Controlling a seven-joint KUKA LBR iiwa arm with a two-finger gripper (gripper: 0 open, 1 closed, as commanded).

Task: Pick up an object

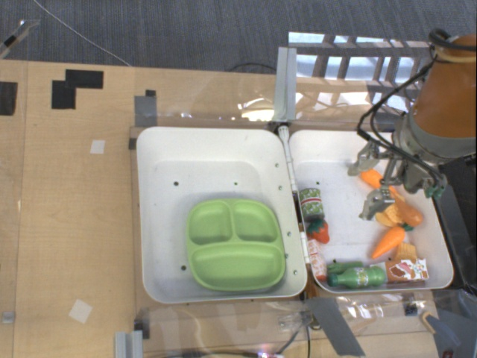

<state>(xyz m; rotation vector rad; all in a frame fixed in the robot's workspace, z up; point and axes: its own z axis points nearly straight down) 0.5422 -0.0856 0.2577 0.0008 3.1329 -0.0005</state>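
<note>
The arm hangs over the right bin [440, 271], its gripper [380, 189] low among a cluster of orange toy pieces [399, 213]. Its 2 fingers stand parted, one near an orange piece [370, 177] at the top, the other by the cluster, and I can't tell whether anything sits between them. A carrot [388, 242], a green bottle [358, 276] and a small can [310, 202] lie nearby. The left bin [160, 166] holds a green divided plate [235, 243].

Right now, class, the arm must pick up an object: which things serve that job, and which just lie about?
Job: gripper; orange toy carrots; green bottle; small can; right bin.
Lying about: green divided plate; left bin.
</note>
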